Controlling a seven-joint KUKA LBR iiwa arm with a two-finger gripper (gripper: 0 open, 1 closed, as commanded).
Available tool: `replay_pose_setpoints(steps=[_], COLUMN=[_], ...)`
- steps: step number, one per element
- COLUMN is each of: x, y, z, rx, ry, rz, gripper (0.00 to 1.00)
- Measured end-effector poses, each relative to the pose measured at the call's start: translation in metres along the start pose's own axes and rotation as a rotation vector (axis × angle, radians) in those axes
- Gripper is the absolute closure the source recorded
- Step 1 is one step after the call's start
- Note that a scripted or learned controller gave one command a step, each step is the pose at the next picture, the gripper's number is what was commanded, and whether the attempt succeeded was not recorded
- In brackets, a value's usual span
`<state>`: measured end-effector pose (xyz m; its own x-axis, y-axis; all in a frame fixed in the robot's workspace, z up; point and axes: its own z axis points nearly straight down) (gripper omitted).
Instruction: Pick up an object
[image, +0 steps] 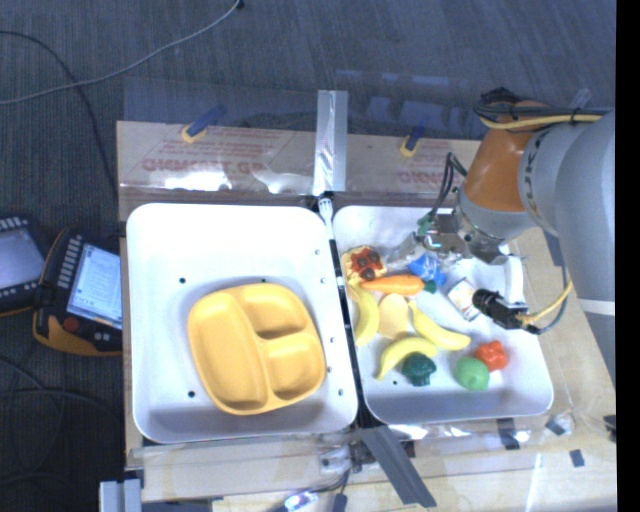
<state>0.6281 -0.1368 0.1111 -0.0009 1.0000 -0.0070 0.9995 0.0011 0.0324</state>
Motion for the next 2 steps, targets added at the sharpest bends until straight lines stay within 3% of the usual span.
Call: replay_pose_setpoints(steps=[1, 2], x=[-0.005, 0.063], y=[0.03, 0.014], z=[0.006, -0.072], rx=[0.022, 0.035], ry=[0.002, 0.004], rz=[0.114, 0.116], gripper=[1.0, 1.0])
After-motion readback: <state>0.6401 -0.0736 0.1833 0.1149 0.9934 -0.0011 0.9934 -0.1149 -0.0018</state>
